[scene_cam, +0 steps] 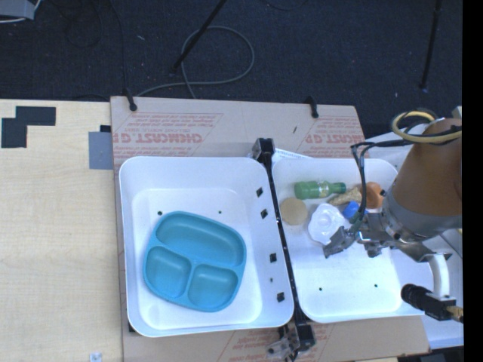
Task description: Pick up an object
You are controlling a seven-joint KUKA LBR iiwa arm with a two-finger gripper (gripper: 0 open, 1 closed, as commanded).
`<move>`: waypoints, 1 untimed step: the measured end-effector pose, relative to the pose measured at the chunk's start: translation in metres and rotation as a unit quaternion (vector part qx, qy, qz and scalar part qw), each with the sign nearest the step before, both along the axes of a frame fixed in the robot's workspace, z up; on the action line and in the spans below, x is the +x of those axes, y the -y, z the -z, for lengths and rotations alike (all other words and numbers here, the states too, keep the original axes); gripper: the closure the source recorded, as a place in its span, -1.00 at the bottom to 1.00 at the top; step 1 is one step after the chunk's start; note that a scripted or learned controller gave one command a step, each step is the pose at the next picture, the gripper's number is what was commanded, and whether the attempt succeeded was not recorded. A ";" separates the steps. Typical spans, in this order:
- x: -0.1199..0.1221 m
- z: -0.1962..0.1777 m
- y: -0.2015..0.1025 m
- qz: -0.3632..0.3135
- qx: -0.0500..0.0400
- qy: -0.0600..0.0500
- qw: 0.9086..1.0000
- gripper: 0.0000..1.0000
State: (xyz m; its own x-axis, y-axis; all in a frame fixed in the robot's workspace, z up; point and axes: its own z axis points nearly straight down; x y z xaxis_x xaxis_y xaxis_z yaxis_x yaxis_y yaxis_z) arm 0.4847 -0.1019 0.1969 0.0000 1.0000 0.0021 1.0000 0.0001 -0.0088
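In the right bin several small objects lie along the far side: a green bottle on its side, a tan round piece, a white crumpled item, a small blue piece and an orange ball. My gripper hangs low over the bin, just to the near right of the white crumpled item. Its fingers are spread open and nothing sits between them. The left finger is close to the white item's edge.
The left bin holds a blue divided plate. A black divider with clips runs between the bins. The arm's bulky grey body covers the right bin's right side. Bare white floor shows in the right bin's near half.
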 end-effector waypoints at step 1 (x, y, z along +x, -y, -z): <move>-0.006 0.063 0.001 0.000 0.000 -0.001 1.000 -1.00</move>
State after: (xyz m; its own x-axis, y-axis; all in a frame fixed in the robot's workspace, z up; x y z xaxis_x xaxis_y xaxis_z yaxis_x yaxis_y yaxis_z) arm 0.4784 -0.1029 0.1336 0.0000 1.0000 0.0030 0.9999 0.0001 -0.0105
